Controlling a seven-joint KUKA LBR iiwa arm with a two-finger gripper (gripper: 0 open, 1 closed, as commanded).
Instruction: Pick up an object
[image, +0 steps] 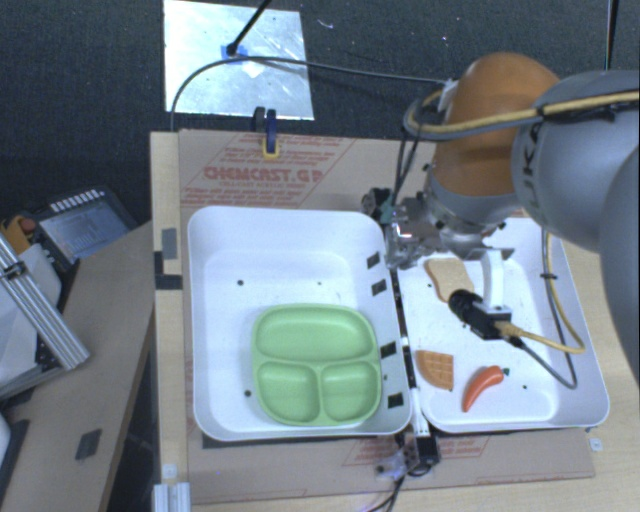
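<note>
Orange pepper (484, 386) near right bin's (532, 402) front rim

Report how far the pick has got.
Done: nothing lifted; the bread slice, waffle piece and chili pepper lie in the right bin. In hand: the end effector hangs over the bread slice. Left: grasp and lift one.

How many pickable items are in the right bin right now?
3. A bread slice lies at the upper left of the right bin, partly under the arm; a waffle piece at the lower left; a red pepper beside it. The arm may hide more.
</note>
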